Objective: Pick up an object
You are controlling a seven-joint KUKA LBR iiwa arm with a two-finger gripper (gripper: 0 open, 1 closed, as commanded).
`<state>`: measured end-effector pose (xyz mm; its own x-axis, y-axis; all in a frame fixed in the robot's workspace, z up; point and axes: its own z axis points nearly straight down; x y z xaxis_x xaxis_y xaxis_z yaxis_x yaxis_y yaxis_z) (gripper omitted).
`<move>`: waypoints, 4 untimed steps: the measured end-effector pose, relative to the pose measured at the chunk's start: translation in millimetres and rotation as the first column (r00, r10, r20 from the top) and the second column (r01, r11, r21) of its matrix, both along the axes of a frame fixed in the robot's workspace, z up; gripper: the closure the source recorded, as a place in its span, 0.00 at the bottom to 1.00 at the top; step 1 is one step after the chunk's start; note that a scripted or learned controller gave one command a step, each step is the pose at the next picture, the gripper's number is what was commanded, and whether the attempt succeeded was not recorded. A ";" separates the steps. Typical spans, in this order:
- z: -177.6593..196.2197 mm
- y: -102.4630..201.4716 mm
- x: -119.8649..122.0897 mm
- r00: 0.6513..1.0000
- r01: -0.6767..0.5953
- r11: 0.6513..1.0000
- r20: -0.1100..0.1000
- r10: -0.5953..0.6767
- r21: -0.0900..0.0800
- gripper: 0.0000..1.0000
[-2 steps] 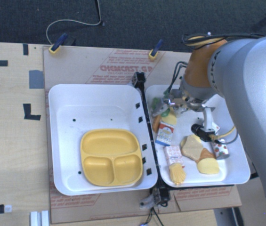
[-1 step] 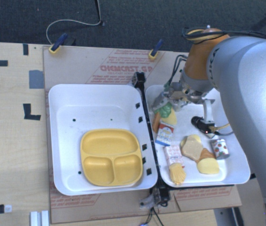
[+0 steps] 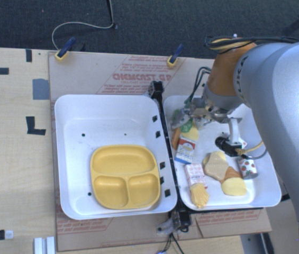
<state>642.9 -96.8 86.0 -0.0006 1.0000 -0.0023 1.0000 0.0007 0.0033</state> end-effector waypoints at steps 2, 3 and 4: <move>0.5 2.3 -21.8 1.000 0.001 1.000 0.002 -0.001 0.000 0.00; -0.8 -10.2 27.6 1.000 -0.002 1.000 0.000 0.002 0.001 0.00; 0.0 1.7 -0.7 1.000 0.000 1.000 -0.001 0.000 0.000 0.00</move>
